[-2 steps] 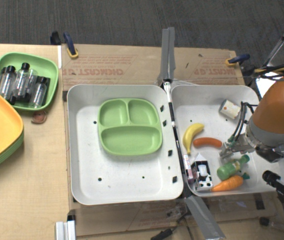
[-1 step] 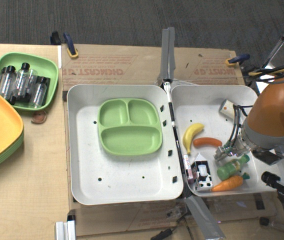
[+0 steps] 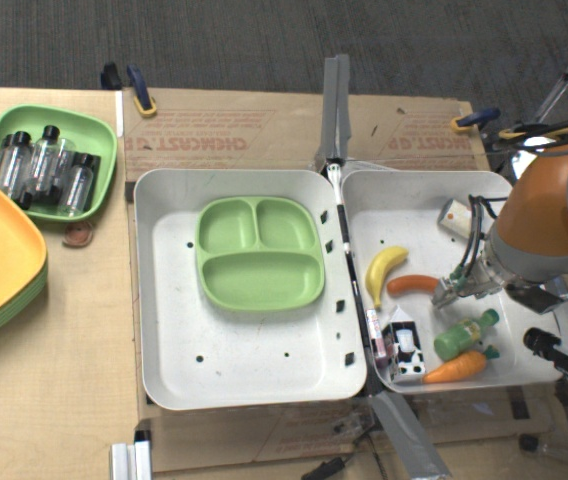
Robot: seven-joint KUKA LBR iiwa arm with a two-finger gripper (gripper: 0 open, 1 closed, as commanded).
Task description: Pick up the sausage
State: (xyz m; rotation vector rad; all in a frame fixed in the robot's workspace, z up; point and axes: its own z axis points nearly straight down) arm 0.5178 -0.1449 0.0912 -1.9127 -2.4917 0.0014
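**Crowded bin, easy to miss**

Sausage [image 3: 413, 285] lying in right bin [image 3: 484, 183], touching banana [image 3: 384, 271]. Pincer [image 3: 451, 294] right at its end, can't tell if apart or together. Could easily nudge it sideways, or snag green bottle [image 3: 464, 335] instead.

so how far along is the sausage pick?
Done: the gripper is down in the right bin, right at the sausage's right end. In hand: nothing visibly; the sausage lies flat on the bin floor beside the banana. Whether the gripper has closed is unclear. Left: grasp and lift.
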